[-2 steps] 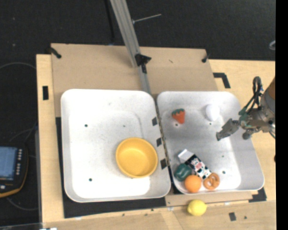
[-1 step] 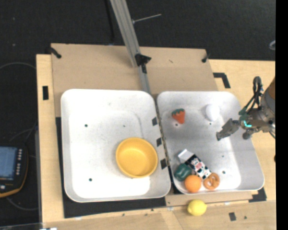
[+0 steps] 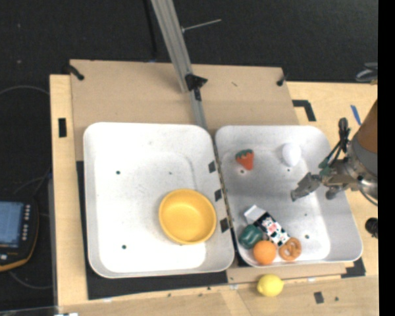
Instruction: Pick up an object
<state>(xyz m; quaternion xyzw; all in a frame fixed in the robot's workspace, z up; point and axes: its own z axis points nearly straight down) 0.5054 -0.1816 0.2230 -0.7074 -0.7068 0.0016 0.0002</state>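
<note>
With a yellow bowl (image 3: 187,215) lying in the left bin (image 3: 112,150) and the objects — strawberry (image 3: 245,158), orange (image 3: 264,252), pretzel (image 3: 289,248) — lying in the right bin (image 3: 329,242), the approach step is being judged in hand, the gripper (image 3: 314,184) being held empty, its opening not being discernible, a descent onto one object being required next, and no legible writing being found.

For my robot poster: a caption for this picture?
Gripper over right bin; yellow bowl in left bin.
</note>
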